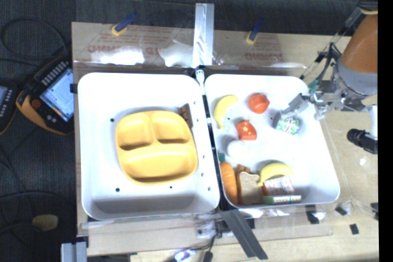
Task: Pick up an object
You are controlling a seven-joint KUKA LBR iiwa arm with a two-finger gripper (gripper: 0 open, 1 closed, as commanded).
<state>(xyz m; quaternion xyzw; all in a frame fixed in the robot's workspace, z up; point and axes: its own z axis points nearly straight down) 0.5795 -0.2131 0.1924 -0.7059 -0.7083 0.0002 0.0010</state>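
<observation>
I see the gripper (287, 112) low in the right bin (319, 150), jaws' state unclear, just above a small green-white packet (288, 126); nothing lifted yet, pick not done.

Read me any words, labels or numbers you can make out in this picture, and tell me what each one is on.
None can be read.
Red lettering on the clear plastic sheet behind the bins: too blurred.
Label on the small box in the right bin: too small.
Screen of the handheld pendant left of the bench: lit, but illegible.
</observation>
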